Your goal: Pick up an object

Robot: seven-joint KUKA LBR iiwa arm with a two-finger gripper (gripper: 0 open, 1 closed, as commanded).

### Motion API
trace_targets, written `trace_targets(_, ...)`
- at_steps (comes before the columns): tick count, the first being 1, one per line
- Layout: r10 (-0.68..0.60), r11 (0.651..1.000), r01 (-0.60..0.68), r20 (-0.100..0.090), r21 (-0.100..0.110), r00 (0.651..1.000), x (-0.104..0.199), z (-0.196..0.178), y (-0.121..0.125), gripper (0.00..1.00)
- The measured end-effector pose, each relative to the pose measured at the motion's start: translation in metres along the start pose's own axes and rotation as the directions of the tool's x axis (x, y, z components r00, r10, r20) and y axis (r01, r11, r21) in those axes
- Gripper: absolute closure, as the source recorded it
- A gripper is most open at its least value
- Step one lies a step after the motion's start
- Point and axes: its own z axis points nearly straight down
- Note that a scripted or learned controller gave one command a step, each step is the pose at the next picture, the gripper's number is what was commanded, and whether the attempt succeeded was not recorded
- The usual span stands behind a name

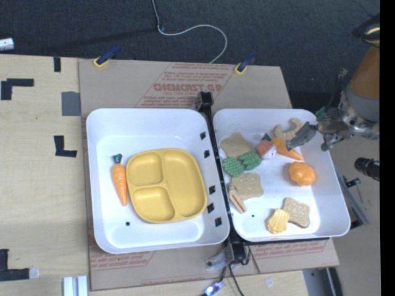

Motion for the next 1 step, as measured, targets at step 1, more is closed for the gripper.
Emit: trace_targets(1, -0.004, 1.0, 0.004, 0.003, -0.013, 1.0, 0.0006, -0.0087, 0.0027, 0.0)
